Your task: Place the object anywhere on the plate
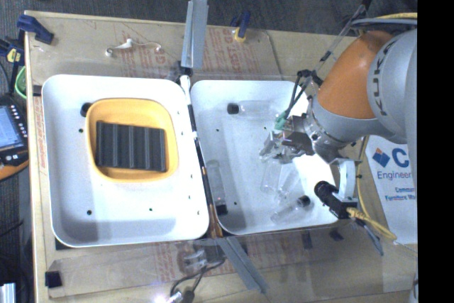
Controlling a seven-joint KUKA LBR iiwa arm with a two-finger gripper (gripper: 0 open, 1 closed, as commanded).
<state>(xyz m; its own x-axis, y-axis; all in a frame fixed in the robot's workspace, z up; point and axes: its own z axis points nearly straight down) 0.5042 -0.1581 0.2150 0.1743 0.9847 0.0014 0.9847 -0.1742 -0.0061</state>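
Wooden tabletop with two bins: plate at left awaits the object; gripper low in right bin, jaws' state indiscernible; placing remains.

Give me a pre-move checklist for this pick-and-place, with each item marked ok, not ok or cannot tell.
1. Plate in place: ok. The yellow plate sits in the left bin, dark ribbed block on its middle.
2. Free spot on the plate: ok. Its yellow rim is bare around the block.
3. End effector position: ok. The end effector hangs over the right bin.
4. Object located: cannot tell. Clear, glassy shapes lie below the end effector, outlines faint.
5. Object in grasp: cannot tell.
6. Path to the plate: ok. Just the divider between the bins stands in the way.
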